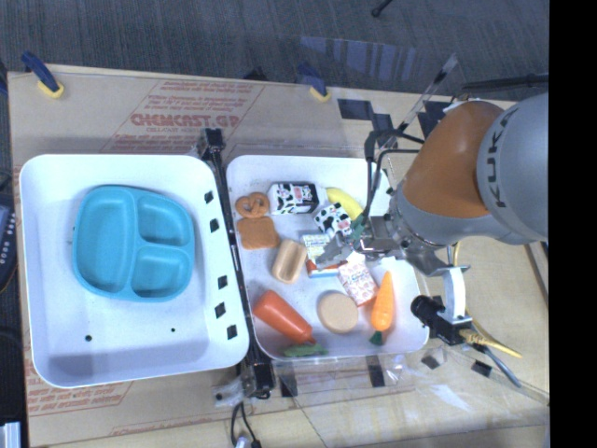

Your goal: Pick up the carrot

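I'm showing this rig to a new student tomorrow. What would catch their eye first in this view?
Probably the big grey arm with its orange band, reaching in from the right over the right bin. Next, the blue divided plate lying alone in the left bin. Then the clutter of toy food in the right bin, with the orange carrot near its front right corner, just below the gripper.
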{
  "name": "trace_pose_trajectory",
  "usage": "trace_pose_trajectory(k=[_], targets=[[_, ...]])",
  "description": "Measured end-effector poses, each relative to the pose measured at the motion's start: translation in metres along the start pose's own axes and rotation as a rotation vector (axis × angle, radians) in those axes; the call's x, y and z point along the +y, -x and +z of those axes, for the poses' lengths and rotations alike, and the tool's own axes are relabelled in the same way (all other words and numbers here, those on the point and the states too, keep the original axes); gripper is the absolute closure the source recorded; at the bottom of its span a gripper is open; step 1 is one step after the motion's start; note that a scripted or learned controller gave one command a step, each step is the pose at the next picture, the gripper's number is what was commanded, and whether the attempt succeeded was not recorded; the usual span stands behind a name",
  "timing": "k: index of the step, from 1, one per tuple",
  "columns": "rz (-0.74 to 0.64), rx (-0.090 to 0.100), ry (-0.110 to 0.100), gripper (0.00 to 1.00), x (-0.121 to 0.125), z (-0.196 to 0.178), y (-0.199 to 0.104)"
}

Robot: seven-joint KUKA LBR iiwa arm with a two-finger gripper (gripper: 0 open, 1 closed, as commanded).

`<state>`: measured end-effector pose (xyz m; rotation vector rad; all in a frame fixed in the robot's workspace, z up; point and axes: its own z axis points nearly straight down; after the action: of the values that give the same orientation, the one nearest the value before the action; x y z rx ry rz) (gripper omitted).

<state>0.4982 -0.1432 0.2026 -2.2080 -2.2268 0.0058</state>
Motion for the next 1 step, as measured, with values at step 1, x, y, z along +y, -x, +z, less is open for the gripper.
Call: trace_pose_trajectory(k=[1], targets=[[-0.448, -0.003, 0.002, 0.00, -0.0226, 0.0132, 0.0615]])
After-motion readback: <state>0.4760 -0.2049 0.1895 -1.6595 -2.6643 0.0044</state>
